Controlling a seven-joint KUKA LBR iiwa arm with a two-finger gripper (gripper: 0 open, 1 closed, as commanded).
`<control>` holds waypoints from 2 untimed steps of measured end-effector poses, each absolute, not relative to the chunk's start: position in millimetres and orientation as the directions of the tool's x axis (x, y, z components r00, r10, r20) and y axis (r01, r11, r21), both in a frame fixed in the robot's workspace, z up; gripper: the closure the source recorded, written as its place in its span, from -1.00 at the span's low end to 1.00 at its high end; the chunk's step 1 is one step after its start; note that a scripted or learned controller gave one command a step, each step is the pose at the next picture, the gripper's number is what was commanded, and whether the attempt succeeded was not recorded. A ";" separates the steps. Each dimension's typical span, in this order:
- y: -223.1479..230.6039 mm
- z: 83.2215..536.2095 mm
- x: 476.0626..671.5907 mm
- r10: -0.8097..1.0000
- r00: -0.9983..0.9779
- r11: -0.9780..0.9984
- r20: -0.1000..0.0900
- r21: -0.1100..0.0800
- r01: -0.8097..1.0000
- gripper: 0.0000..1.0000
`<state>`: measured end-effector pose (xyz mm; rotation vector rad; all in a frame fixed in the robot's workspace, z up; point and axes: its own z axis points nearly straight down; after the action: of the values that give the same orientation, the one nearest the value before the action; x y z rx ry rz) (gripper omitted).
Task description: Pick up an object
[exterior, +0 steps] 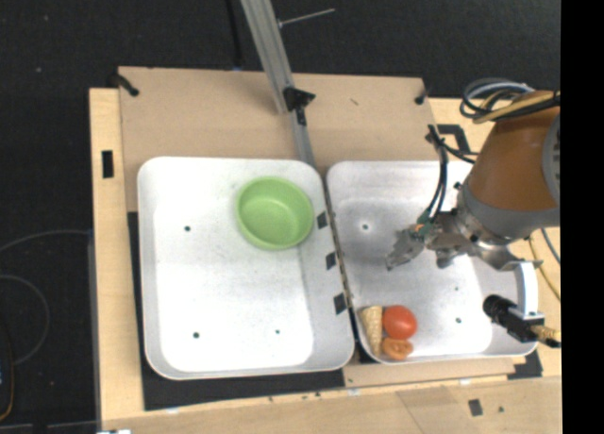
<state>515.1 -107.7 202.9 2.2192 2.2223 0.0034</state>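
Note:
A green bowl sits upright in the left bin, near its top right corner. In the right bin, at the near left corner, a red tomato lies beside a tan cone-shaped piece and a small orange piece. My gripper hangs over the middle of the right bin, above and slightly right of the tomato group, apart from it. Nothing shows between its tips.
A metal pole slants down from the top to the gap between the bins. A black fitting on a white bracket sits at the right bin's near right side. Cables loop behind the arm.

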 end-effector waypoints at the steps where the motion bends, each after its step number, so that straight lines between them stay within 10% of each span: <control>1: -107.9 202.8 515.1 1.000 0.001 -0.001 0.000 0.003 1.000 -1.00; 2: -103.1 157.8 510.8 1.000 0.000 0.000 -0.001 -0.003 1.000 -1.00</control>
<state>510.8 -103.1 157.8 2.2230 2.2220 -0.0045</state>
